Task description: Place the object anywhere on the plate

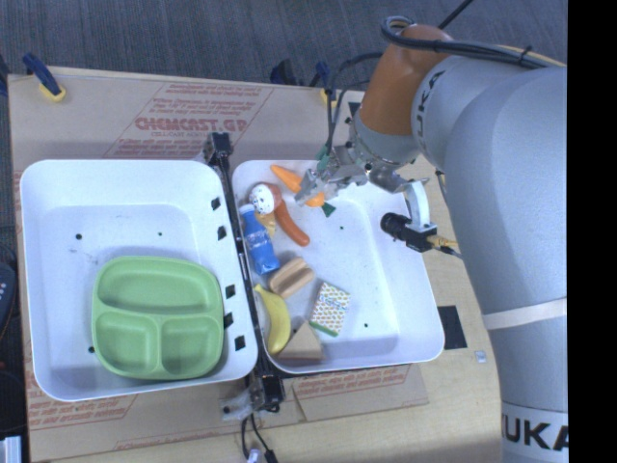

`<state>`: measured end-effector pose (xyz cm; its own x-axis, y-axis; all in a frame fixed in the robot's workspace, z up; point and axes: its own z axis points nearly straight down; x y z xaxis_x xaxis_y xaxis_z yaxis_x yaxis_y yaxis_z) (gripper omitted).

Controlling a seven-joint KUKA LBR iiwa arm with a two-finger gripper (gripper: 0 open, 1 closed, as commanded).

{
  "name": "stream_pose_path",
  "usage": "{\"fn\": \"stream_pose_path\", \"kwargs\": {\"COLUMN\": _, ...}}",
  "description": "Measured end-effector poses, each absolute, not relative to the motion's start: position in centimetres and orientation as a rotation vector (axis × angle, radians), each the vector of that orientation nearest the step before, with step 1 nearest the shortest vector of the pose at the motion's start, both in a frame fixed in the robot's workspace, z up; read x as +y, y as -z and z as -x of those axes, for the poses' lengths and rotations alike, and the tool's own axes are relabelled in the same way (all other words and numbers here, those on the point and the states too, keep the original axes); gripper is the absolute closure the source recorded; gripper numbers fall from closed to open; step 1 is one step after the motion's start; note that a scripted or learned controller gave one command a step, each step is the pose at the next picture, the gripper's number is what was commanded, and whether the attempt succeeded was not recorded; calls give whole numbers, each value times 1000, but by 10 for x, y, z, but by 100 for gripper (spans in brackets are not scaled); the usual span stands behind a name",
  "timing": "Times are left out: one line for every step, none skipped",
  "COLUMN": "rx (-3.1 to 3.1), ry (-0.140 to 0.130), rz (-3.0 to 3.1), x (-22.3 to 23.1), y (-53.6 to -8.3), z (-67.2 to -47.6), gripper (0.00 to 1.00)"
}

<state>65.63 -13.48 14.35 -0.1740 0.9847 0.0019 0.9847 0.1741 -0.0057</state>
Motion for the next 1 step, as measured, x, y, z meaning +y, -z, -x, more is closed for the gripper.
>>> {"fn": "stream_pose_path", "kwargs": {"rx": -2362, "ry": -3, "rz": 2069, "x": -89, "y": -211, "z": -657, "gripper": 100}}
